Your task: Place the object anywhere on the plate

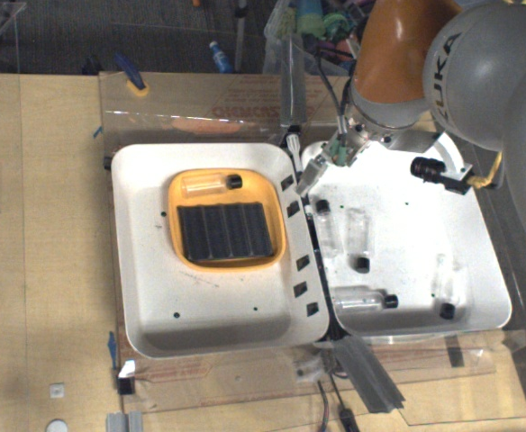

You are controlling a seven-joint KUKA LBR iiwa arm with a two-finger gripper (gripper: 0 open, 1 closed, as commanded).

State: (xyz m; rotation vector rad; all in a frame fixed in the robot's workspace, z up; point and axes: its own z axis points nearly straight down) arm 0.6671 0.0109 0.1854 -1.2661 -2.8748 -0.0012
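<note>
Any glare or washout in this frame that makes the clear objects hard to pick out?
Camera view: the right bin is brightly lit and near washed out, so its clear vials show mainly by their dark caps; the plate in the left bin reads clearly.

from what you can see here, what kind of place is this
Probably a robotics lab test bench: a KUKA arm reaches over two white bins, one holding a yellow plate, taped to a wooden bench.

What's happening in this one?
The arm reaches in over the right bin, its gripper near that bin's back left corner. Several clear vials with black caps lie in the right bin. One vial already lies on the orange plate in the left bin.
</note>
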